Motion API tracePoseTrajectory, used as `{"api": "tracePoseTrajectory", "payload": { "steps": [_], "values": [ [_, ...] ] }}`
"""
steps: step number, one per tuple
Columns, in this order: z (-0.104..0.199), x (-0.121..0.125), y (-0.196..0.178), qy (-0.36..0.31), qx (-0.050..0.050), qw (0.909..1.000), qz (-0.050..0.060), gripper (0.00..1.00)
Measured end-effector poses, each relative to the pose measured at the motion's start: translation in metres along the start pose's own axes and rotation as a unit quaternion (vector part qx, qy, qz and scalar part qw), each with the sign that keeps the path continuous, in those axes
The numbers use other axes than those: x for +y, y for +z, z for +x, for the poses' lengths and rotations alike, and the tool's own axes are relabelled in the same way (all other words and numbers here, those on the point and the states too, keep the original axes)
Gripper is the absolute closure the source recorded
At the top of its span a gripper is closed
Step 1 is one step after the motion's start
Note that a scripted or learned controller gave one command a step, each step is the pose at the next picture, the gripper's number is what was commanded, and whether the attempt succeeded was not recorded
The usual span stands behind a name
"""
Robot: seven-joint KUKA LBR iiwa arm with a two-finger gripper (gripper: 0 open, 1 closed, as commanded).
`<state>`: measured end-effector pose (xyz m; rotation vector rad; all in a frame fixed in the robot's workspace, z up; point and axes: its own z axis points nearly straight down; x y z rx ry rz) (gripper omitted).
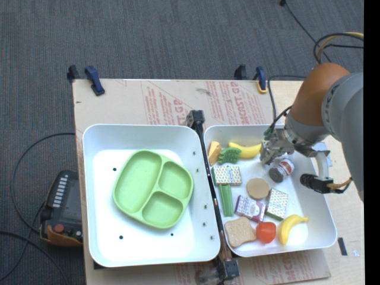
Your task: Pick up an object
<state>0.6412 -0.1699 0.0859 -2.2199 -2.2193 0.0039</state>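
The right bin point(328, 221) is crowded. Taking the round cookie point(257, 188) as landmark: a small can point(281, 169) lies just up-right of it, patterned packets point(228, 175) to its left, a banana point(291, 225) and tomato point(266, 232) below it. Bare white floor shows to its right, along the bin's right wall.

The left bin point(95, 218) has open floor around the green divided plate point(154, 187).

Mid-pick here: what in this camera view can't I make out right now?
- Tool: too small and cluttered to judge its state or whether it touches the small can beside it.
- Can's label: too small to read.
- Printed packets: text too small.
- Right bin back corner: hidden by the arm.
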Motion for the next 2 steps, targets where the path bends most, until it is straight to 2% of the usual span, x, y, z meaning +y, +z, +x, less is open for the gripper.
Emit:
{"api": "tracePoseTrajectory", "payload": {
  "steps": [1,2],
  "values": [
    [0.008,0.0009,0.0007,-0.002,0.007,1.0,0.003,0.0],
    [0.0051,0.0008,-0.0079,-0.003,0.003,1.0,0.002,1.0]
  ]
}}
